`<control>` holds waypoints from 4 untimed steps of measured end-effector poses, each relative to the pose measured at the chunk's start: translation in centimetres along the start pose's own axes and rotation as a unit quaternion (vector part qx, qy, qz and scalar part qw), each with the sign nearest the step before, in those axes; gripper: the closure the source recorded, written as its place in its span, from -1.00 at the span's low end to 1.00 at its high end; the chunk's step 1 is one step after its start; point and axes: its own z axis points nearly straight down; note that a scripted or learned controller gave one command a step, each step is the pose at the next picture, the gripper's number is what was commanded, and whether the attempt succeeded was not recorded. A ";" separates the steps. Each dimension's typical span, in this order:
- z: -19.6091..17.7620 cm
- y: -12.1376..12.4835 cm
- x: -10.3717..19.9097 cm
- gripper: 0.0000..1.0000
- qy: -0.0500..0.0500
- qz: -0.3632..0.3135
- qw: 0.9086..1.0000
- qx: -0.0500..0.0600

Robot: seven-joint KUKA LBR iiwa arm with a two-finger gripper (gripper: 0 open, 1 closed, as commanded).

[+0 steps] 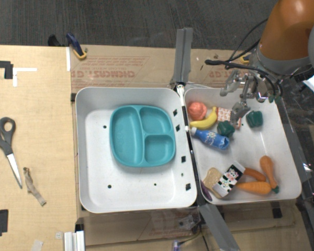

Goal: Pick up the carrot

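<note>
Right, the arm (290,27) reaches in from the right, its orange band high over the right bin (288,140). The gripper (239,111) hangs above the bin's upper part, fingers pointing down over a small red-and-white packet (224,114) and a dark green piece (226,128). Nothing sits between those fingers, but how wide the pincer stands cannot be told; cables and metalwork crowd it.

And the carrot? There are orange carrot-like pieces well apart from the gripper, down in the bin's lower right corner. One carrot (255,187) lies nearly flat along the bottom wall, another (268,170) slants above it, and a thinner orange piece (254,174) sits between them. They lie close together, touching or almost so.

Just left of them, a black-and-white box (231,178) leans against a tan, bread-like slice (213,180). Higher up, a blue bottle (211,138) lies on its side, a banana (205,121) curves just above it, and a reddish round fruit (197,110) sits beside the banana near the bin's left wall. A second green block (255,119) rests to the gripper's right.

Over in the left bin (94,182), a teal divided plate (143,135) lies flat. Scissors (5,145) rest on the wooden bench (31,114) at far left.
</note>
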 end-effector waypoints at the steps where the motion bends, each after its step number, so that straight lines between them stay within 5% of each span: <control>1: 6.5 -7.7 4.0 -1.00 0.000 0.005 1.000 0.000; 2: 10.6 -9.5 9.9 -1.00 0.000 0.088 0.996 0.000; 3: 12.6 -11.2 14.9 -1.00 -0.009 0.118 0.993 -0.001; 4: 11.8 -11.2 14.9 1.00 -0.008 0.115 0.993 0.000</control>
